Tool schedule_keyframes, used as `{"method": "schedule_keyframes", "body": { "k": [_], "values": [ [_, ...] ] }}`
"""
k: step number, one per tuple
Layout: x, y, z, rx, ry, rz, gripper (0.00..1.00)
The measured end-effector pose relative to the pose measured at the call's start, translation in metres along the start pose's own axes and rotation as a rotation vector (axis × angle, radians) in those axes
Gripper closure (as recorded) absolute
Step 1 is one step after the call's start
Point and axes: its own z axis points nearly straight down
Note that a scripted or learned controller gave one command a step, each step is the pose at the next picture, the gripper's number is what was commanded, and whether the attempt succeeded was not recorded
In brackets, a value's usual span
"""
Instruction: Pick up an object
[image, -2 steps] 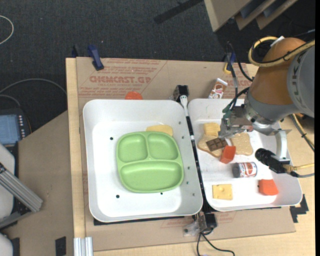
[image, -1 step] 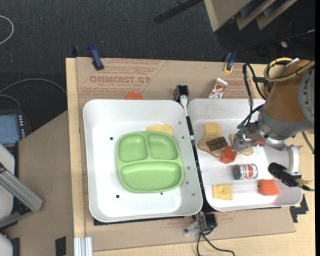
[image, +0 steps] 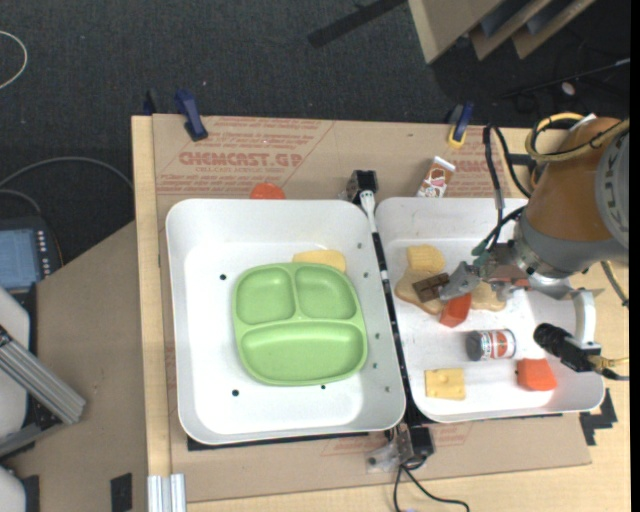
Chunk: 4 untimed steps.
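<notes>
My gripper (image: 462, 283) reaches in from the right and hangs low over the middle of the right bin (image: 400, 215). Just under its tip lie a small red block (image: 453, 310) and a brown-and-tan food piece (image: 422, 290); whether the gripper touches either one is unclear. A yellow chunk (image: 425, 258) sits behind them. Toward the front of the bin are a small can on its side (image: 490, 345), a yellow cheese wedge (image: 445, 383) and an orange piece (image: 537, 374).
The left bin (image: 190, 300) holds a green divided plate (image: 298, 322) with a pale yellow item (image: 320, 260) behind it. A small carton (image: 436, 178) lies on the board behind the right bin. Blue clamps (image: 190, 113) grip the far edge.
</notes>
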Motion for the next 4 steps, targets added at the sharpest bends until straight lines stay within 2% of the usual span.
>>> {"method": "schedule_keyframes", "body": {
  "k": [1, 2, 3, 4],
  "values": [
    [0.019, -0.015, 0.057, 0.006, 0.003, 0.000, 0.00],
    [0.030, -0.004, 0.053, -0.003, -0.001, -0.002, 0.00],
    [0.030, -0.004, 0.043, -0.005, -0.002, -0.001, 1.00],
    [0.115, 0.026, -0.061, -0.013, 0.001, -0.010, 1.00]
  ]
}}
